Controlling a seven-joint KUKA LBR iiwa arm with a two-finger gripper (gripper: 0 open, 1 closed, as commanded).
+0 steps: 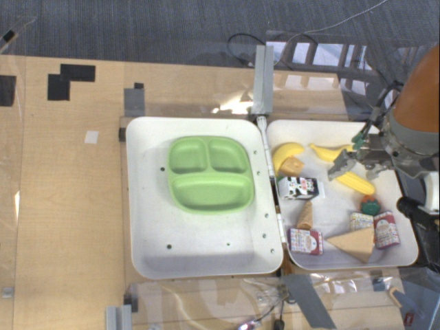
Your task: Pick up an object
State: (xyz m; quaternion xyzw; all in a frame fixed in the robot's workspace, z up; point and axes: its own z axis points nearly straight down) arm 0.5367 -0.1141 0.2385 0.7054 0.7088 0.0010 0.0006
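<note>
Objects for picking are all lying in the right bin (411,256), and none is yet lifted, so the task is sitting at its approach stage. The gripper (342,165) is hanging over the far middle of that bin, reaching in from the right below the arm's orange band (421,95), with its dark fingers pointing left and down. Whether the jaws are apart or together I cannot tell, since the tips are merging with the clutter beneath; nothing is showing clamped between them.

Just beside the tips, a yellow banana-shaped piece (327,152) is lying on the far side and a yellow corn cob (355,182) on the near side, either of which could be the target. Further left, a round yellow fruit (285,156) is sitting against the bin's left wall, with a small black-and-white carton (300,187) just near of it. Along the near side are lying a cone-shaped piece (304,215), a red-and-white carton (306,240), a cheese wedge (353,244) and another red carton (386,229).

The left bin (144,239) is holding a green divided plate (209,173), well apart from the gripper and seemingly not in play.

What is left, by my reading: settling on one item, closing on it, and raising it clear of the bin
</note>
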